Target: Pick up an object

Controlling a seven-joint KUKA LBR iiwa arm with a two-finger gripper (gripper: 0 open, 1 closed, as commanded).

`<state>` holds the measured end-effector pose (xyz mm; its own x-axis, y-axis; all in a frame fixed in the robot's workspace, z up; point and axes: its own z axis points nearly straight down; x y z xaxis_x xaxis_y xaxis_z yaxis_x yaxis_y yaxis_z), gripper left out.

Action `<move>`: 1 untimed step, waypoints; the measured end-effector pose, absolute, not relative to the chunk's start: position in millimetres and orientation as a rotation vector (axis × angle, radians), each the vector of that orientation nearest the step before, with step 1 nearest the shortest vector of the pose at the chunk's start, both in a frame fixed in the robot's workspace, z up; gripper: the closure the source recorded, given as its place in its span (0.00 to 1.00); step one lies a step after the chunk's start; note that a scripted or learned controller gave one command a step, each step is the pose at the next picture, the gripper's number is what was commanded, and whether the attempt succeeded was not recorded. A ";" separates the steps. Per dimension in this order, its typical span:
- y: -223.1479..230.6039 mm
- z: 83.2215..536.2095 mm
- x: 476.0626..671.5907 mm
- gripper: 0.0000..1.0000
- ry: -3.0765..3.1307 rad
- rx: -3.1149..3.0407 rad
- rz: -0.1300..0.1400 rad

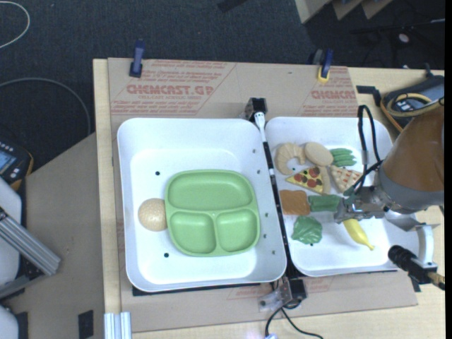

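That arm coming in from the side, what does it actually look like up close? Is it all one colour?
No. The arm shows a broad orange-brown band over a rounded grey body. A thin black cable loops up beside it. At its tip sits a small metal gripper of grey and dark parts, low over the right bin. No markings can be made out on it.

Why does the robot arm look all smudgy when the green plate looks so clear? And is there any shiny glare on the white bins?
In the camera view, the arm at the right edge looks soft and smeared, likely because it sits close to the lens; the green divided plate is sharp; the left bin is evenly lit, with faint shadows along its walls and no strong glare.
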<state>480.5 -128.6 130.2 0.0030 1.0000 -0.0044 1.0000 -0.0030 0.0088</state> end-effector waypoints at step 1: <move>-52.1 187.8 491.3 1.00 2.229 2.210 0.008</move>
